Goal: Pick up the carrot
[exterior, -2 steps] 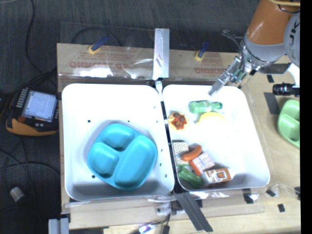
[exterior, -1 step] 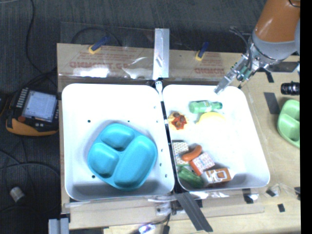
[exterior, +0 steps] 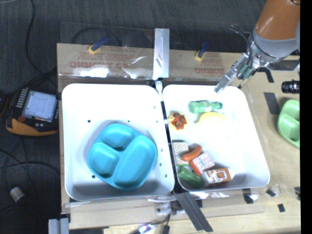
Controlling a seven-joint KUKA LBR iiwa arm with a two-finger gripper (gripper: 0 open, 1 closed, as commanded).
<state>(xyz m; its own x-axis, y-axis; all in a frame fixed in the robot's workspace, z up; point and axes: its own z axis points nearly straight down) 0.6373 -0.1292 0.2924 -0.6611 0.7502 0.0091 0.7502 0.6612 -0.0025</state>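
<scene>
Bins are seen side by side on the bench (exterior: 68, 62), two counted: left bin (exterior: 78, 101) and right bin (exterior: 248, 145), sharing a middle wall. Open floor is left in the right bin's upper and right parts; its items are crowded against the middle wall and front. The hand (exterior: 222, 86) is seen above the right bin's back rim, near the green bottle (exterior: 204, 106); nothing is seen held, and its opening cannot be told. One carrot (exterior: 191, 153) is seen, lying in the right bin's front-left cluster, touching a small box (exterior: 217, 175). One yellow banana (exterior: 210, 116) lies just beside the bottle. One blue divided tray (exterior: 122, 155) sits in the left bin.
</scene>
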